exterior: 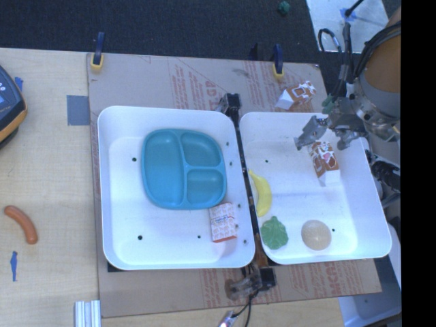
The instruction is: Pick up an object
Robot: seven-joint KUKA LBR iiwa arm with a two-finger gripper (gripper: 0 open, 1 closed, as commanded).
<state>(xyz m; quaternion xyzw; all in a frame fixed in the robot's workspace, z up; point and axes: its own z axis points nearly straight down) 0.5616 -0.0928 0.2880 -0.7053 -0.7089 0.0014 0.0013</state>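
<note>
My gripper (321, 140) hovers over the far part of the right bin (371, 203), its two fingers spread apart. A small brown-and-white carton (325, 162) lies just below it, its top end near the gap between the fingertips; neither finger visibly presses on it. Further toward the front of this bin are a yellow banana (261, 193) along the left wall, a green leafy toy (274, 232) and a beige ball (316, 235). The left bin (116, 203) holds a teal divided plate (184, 167) and a second small carton (223, 222).
A third carton (298, 95) lies on the cardboard behind the right bin. A toy sausage (22, 223) rests on the bench at far left, with a dark device (8, 107) at the left edge. Clamps (97, 53) pin the cardboard at the back.
</note>
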